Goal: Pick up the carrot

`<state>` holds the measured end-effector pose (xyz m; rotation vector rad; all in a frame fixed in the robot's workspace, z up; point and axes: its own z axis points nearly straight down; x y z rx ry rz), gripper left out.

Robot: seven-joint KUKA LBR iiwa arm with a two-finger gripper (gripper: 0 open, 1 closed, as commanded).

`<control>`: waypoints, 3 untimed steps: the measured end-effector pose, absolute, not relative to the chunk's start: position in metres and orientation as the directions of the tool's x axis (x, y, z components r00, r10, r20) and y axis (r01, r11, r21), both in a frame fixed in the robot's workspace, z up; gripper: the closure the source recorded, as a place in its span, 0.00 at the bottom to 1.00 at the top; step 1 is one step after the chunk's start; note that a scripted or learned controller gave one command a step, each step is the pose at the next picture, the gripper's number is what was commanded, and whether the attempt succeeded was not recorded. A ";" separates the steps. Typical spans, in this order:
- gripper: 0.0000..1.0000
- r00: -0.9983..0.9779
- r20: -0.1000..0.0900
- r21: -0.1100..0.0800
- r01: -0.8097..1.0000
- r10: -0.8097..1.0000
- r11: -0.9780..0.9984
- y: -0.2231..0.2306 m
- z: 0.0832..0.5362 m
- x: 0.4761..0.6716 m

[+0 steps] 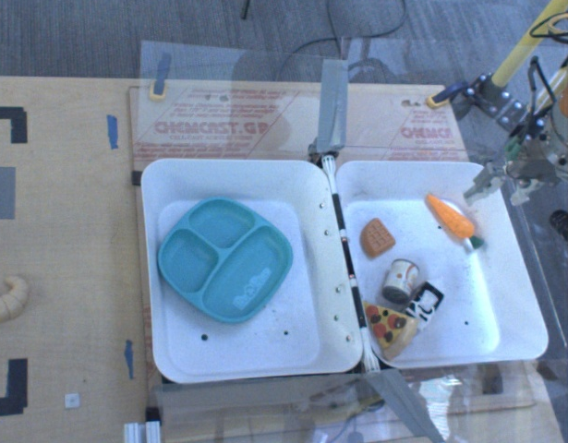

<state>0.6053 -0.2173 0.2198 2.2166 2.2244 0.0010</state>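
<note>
The carrot [449, 216], orange with a small green tip, lies at a slant in the upper right part of the right bin [514, 330]. My gripper [499, 187] hangs over the bin's right rim, just up and to the right of the carrot. Its fingers [478, 186] are spread apart with nothing between them, and they are not touching the carrot.
Also in the right bin are a brown waffle-like biscuit [378, 237], a small mug [399, 280], a black-and-white piece [425, 301] and a pizza slice [392, 329]. The left bin [173, 349] holds a teal divided plate [225, 258]. A pale croissant-like toy [6, 298] lies on the bench at far left.
</note>
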 end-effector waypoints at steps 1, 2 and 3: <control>0.00 -0.155 -0.002 0.004 0.988 0.988 0.155 -0.215 0.101 0.611; 1.00 -0.155 -0.004 0.008 0.988 0.988 0.156 -0.214 0.112 0.612; 1.00 -0.471 -0.004 0.004 0.882 0.882 0.471 -0.165 0.209 0.640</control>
